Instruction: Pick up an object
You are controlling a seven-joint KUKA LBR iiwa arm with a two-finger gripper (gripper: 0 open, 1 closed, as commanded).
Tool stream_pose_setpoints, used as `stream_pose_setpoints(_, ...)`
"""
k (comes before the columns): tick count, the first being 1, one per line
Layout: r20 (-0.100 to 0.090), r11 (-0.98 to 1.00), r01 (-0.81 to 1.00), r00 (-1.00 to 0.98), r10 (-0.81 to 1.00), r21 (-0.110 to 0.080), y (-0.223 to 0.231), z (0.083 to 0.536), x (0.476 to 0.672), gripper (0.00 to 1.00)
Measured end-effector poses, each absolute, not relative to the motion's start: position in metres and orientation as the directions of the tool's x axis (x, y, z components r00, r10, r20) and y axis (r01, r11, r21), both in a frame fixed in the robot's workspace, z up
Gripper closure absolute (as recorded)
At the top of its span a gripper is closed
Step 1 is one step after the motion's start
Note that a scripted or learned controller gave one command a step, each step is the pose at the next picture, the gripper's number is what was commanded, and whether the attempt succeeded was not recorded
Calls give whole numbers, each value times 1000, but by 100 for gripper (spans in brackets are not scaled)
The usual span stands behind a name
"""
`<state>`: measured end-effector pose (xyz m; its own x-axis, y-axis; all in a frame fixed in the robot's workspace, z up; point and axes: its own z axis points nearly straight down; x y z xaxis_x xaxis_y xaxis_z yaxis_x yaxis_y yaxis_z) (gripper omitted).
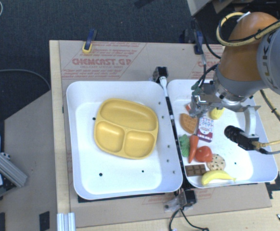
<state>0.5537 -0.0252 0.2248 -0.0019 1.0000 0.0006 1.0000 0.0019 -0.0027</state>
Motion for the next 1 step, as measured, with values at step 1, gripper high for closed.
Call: stream_pose_setpoints(1, -1, 1, 1000, -1, 1000, 3, -16, 235, 562, 100)
